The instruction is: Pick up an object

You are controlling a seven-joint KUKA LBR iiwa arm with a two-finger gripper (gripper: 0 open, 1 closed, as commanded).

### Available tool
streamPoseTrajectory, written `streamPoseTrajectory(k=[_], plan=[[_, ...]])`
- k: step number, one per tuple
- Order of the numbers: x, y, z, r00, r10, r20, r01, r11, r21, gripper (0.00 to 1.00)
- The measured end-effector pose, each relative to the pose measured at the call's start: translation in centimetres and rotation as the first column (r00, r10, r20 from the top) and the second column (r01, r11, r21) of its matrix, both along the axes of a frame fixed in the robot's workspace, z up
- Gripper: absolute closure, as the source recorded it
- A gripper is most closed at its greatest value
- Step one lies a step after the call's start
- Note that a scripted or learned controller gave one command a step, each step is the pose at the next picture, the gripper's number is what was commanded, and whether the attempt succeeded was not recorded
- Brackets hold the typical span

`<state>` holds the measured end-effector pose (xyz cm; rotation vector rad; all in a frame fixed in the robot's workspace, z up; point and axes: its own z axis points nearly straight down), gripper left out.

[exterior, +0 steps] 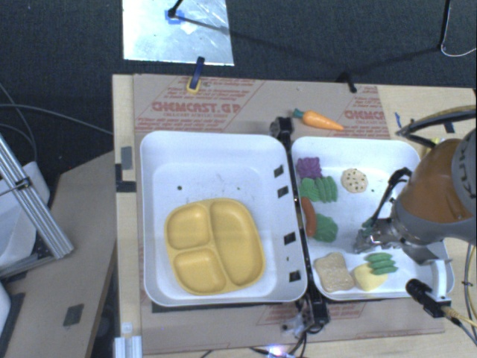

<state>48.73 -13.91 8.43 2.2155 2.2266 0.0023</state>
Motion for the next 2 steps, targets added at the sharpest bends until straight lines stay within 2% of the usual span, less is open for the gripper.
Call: streamPoseTrajectory(k=[1,2], plan=[[0.0,3.4,0.0,1.0,0.002,0.0,-0.002,1.0,0.001,1.0],[0.1,9.9,10.6,1.0,0.006,0.009,-0.007,1.0,0.001,1.0]])
